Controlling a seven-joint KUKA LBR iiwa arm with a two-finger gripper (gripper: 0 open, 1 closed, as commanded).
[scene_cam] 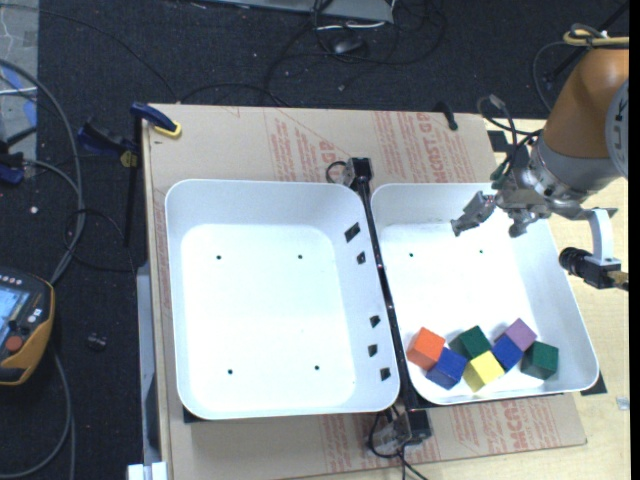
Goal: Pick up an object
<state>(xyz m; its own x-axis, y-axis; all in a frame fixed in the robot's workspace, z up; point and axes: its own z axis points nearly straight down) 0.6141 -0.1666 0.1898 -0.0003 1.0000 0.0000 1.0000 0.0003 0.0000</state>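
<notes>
Several small blocks cluster at the near edge of the right bin [560, 268]: an orange one [427, 347], two blue ones [447, 367], a green one [470, 343], a yellow one [484, 370], a purple one [520, 334] and a dark green one [540, 359]. My gripper [493, 224] hangs above the far part of this bin, well away from the blocks. Its two fingers are spread apart, open, with nothing between them.
The left bin [190, 268] lies beside the right one, with a black divider strip [378, 288] between them. Both rest on a cardboard sheet [300, 138]. Cables and a yellow-black device [20, 323] lie on the dark floor to the left.
</notes>
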